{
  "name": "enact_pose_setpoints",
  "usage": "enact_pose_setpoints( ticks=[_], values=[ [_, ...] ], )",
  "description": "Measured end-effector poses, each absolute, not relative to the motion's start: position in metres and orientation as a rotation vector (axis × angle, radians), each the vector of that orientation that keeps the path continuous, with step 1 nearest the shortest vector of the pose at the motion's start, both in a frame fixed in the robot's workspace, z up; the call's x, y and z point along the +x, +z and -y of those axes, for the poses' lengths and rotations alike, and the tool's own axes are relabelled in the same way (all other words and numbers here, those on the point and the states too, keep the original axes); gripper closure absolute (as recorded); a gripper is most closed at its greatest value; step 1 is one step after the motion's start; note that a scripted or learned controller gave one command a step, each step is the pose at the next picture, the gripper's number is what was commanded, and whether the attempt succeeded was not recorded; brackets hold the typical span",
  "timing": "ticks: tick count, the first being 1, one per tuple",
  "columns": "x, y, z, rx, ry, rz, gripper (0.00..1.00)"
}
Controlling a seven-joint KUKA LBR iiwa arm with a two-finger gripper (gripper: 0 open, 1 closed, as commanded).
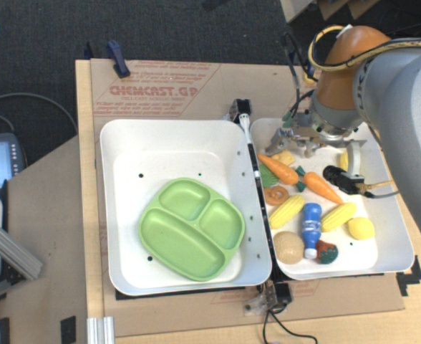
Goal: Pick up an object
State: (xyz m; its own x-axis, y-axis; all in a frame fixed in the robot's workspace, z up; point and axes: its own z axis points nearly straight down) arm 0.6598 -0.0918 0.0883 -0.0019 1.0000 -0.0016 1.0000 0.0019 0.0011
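The claw [296, 140] hangs low at the top of the right bin [389, 253], above the toy food; I cannot tell its state. This looks like the reach step. Next, descend squarely onto the nearest carrot [278, 168].

Arm [382, 84] reaches from right, end effector [296, 143] pointing down.

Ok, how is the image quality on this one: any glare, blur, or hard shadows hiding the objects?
Camera view: lighting is even and soft, with no hard shadows. The green tray and the toy food such as the blue bottle are sharp. The white bins are bright, and the orange band carries a mild sheen. The gripper is cluttered by cables, so its details are hard to read.
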Motion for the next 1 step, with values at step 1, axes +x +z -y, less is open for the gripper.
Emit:
enact_pose_setpoints(
  ticks=[1],
  values=[
    [0.6671,0.0869,0.0944,2.217,0.002,-2.221,0.00]
  ],
)
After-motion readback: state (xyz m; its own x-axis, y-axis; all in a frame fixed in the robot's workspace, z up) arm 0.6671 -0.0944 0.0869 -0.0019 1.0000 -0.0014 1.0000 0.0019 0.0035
